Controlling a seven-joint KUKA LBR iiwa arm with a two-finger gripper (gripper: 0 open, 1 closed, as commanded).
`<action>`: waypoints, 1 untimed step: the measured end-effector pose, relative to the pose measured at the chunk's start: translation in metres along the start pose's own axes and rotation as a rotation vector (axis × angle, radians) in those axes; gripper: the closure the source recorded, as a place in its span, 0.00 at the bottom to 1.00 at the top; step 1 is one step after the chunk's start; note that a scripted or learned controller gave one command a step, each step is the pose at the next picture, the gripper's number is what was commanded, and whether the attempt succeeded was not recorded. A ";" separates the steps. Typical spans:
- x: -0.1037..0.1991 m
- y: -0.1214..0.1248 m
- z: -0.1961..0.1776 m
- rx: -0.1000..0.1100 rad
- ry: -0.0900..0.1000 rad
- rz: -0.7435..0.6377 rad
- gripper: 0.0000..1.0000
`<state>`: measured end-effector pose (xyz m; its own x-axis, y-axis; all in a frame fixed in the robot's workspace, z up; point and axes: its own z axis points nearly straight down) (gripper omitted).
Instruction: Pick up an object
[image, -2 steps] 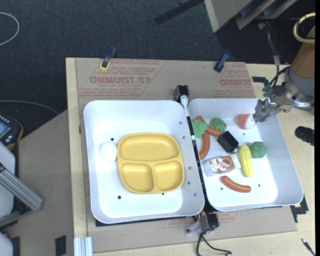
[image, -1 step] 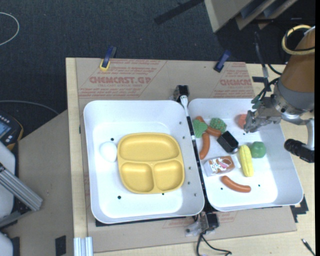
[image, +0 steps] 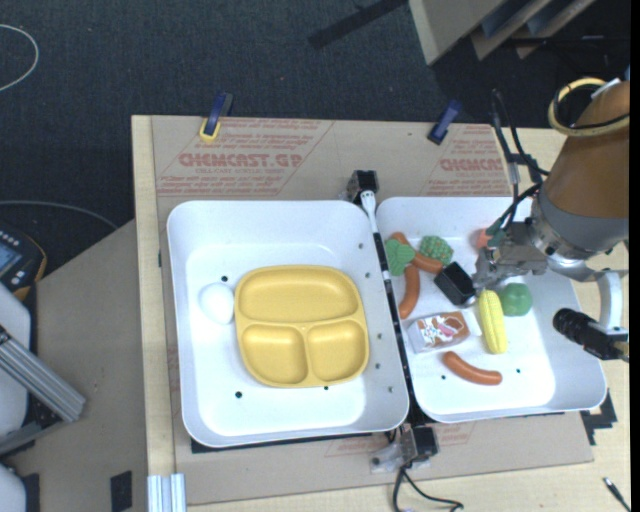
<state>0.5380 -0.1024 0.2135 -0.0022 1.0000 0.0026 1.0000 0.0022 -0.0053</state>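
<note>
Right bin (image: 560, 395) carries the pickable items. Yellow corn cob (image: 491, 321) lies near bin centre, upright in view, with a green round piece (image: 516, 299) touching it at 2 o'clock. Sausage (image: 472, 370) sits at 6 o'clock of the corn, a red-and-white packet (image: 439, 330) at 9 o'clock. Black block (image: 455, 284) is at 10 o'clock of the corn, and past it an orange carrot (image: 409, 292) and broccoli (image: 435, 248) toward the bin's 11 o'clock corner.

Pincer (image: 497, 262) hangs just above the corn's top end, at its 12 o'clock; cannot tell how far its fingers are spread or whether they have hold of anything. Arm (image: 590, 180) comes in from 3 o'clock.

Left bin (image: 190, 235) holds a yellow three-compartment tray (image: 300, 325) at centre, with a white egg (image: 216, 302) touching its 9 o'clock edge. Both bins sit on the desk (image: 150, 200).
</note>
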 end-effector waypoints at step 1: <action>0.015 -0.014 -0.002 -0.001 -0.001 0.000 1.00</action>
<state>0.5237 -0.0877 0.2154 -0.0019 1.0000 0.0018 1.0000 0.0019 -0.0038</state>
